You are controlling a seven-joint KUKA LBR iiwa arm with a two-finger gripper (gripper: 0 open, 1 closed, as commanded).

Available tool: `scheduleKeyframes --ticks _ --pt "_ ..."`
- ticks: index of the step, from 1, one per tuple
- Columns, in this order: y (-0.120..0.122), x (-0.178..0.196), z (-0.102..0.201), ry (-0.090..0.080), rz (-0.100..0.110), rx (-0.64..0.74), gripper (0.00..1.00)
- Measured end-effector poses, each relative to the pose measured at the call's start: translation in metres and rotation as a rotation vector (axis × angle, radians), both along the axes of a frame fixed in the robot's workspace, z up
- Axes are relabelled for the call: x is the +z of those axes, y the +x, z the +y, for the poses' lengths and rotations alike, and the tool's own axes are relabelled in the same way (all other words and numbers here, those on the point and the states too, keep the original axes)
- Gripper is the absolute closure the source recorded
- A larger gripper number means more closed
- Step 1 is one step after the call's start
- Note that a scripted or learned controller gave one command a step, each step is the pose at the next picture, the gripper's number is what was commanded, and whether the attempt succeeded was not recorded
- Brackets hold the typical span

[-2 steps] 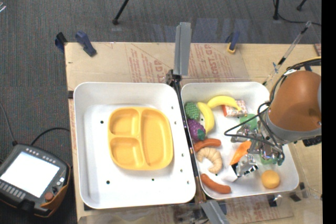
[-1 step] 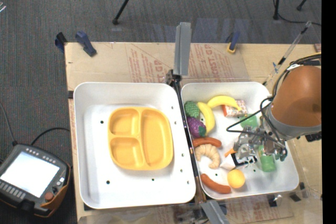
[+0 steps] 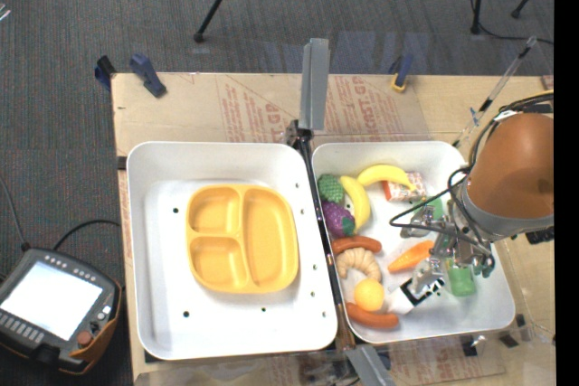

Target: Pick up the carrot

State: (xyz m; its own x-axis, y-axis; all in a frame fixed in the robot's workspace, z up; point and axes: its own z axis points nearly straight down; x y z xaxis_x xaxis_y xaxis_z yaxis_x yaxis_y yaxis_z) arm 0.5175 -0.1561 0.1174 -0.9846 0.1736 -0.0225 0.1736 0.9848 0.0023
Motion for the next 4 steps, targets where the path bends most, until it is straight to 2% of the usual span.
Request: scheduleKeyframes --ticks 1,2,3,4 --pt "0.011 -0.022 0.028 -0.001 0.001 -0.037 0.00" --pt "0.039 -0.030 0.052 0.004 0.021 -0.034 0.00" --pt "-0.036 -0.027 0.031 -0.001 0.008 0.107 0.00" --pt "-0.037 -0.019 0.032 0.002 0.015 0.109 1.00"
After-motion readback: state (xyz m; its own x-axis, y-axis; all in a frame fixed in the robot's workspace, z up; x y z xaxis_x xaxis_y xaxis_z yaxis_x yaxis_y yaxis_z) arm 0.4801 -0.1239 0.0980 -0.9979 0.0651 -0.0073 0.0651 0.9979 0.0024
